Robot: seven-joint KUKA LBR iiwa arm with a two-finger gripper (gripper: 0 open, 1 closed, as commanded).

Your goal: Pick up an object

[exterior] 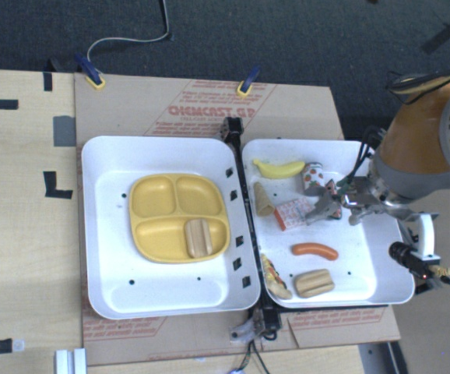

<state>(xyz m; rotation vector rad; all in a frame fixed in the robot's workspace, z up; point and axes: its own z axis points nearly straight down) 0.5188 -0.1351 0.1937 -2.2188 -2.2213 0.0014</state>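
The right bin holds a yellow banana, a red-and-white spotted toy, a tan cone-shaped piece, a red-and-white packet, a red sausage, a tan bread piece and a small pastry-like item. My gripper reaches in from the right, low over the bin, its tips just right of the packet and below the spotted toy. Nothing shows between its tips.
The left bin holds a yellow divided plate with a tan bread piece in its lower right compartment. A black divider separates the bins. The arm's orange band hangs over the right bin's right side.
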